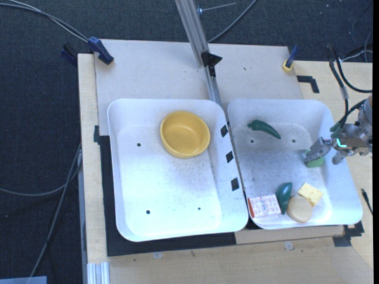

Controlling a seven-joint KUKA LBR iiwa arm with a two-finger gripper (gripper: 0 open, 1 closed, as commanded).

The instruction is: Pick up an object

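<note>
Down at the bottom edge of the right bin (349, 209) sits a little cluster: a red-and-white packet (264, 206), a tan round piece (299, 210), a yellow cheese-like wedge (310, 192) and a small teal thing (284, 190), all touching or just beside each other. A dark green pepper-shaped object (264, 128) lies alone in the upper part of that bin. The left bin (127, 218) has a yellow bowl (185, 134) near its top.

The gripper (323, 149) comes in at the right edge of the frame, low over the right bin, with a small light green object (315, 161) right at its tip. Looks like that's the target, but honestly I can't tell whether the pincer is clenched on it or just parked above it; too small and blurry there.

So I'd say the reach is done, and a confirmed grasp plus the lift are what's left.
</note>
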